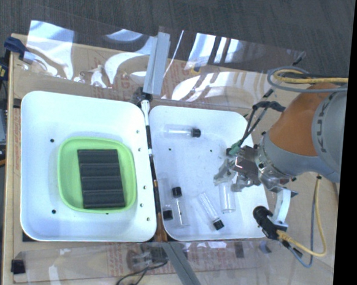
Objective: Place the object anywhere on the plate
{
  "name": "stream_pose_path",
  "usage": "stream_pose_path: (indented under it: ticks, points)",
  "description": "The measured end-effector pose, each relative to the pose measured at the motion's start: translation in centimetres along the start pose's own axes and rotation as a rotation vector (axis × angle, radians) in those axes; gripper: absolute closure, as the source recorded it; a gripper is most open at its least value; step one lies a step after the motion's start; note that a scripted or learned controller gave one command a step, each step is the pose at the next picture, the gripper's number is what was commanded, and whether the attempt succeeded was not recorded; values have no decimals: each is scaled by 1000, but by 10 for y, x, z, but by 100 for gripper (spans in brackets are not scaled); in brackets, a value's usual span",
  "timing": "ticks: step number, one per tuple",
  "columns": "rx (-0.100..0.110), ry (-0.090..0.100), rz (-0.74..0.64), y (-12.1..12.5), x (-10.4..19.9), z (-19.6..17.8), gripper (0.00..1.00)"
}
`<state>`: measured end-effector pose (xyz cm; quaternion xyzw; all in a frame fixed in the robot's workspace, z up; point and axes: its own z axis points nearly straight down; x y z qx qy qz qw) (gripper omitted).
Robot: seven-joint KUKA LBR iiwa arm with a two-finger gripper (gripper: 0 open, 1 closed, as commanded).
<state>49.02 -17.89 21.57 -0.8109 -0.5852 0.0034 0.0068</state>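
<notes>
The right bin (168, 122) carries several small clear vials with black caps; one lies near the far wall (180, 131), one stands or lies by the bin's left edge (178, 201), one lies near the front (211, 211), and one lies just under the gripper (236, 177), its clear body (228, 199) pointing toward the front wall; this last one looks like the object in hand. The gripper hangs low over the right side of that bin, but whether it is spread or closed I cannot tell, since the wrist hides it; no vial is seen clamped in it. The green plate (67, 161) sits in the left bin (39, 115), a dark ribbed block (102, 177) filling its middle.

Such a vial is likely light, stiff, smooth and brittle; being round, it will probably roll or squirt out if pinched off-centre; the best hold seems to be across the middle of the barrel, squarely to its axis, with gentle force; the cap end offers a duller, less slippery surface.
</notes>
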Motion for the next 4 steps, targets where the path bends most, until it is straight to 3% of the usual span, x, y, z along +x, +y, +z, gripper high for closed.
stream_pose_path:
  ticks: [1, 2, 3, 4]
  points:
    - [-8, -3, -212, -28, 58, -12, 100]
    - [-8, -6, -304, -43, 129, 24, 100]
    - [-9, -6, -350, -11, 184, 26, 100]
    - [-9, -6, -350, -11, 184, 26, 0]
